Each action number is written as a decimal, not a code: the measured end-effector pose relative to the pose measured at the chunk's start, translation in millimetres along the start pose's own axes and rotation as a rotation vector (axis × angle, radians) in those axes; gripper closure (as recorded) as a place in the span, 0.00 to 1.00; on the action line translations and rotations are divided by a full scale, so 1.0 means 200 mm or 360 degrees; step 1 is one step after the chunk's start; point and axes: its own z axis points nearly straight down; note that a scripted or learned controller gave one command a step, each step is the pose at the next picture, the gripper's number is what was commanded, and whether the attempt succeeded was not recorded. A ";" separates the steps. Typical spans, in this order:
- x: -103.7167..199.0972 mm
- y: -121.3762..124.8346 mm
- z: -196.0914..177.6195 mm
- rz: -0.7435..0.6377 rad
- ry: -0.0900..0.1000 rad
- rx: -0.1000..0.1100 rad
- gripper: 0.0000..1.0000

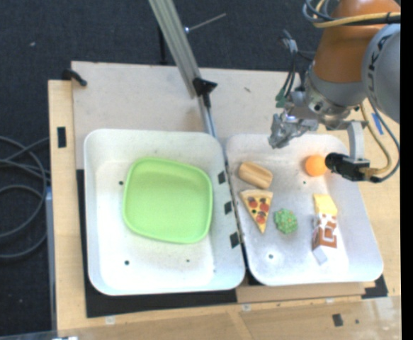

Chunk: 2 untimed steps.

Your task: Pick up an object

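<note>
The right bin [348,264] holds several toy foods: a tan bread roll [255,174], a pizza slice [258,209], a green broccoli piece [286,221], an orange ball [314,165], a yellow cheese wedge [324,205] and a brown-and-white carton [324,236]. My gripper [283,133] hangs over the bin's far edge, up and to the right of the bread roll and left of the orange ball. Nothing shows between its tips. The arm's orange band [348,34] rises above it.
The left bin [100,261] holds a light green square plate [168,200]. A slanted metal pole [181,44] runs from the top down to the gap between the bins. A black cable connector [348,166] juts beside the orange ball.
</note>
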 end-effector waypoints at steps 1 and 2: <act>0.21 -0.08 -0.01 -0.0001 0.0000 0.0000 1.00; 0.43 -0.14 0.00 -0.0002 0.0000 0.0000 1.00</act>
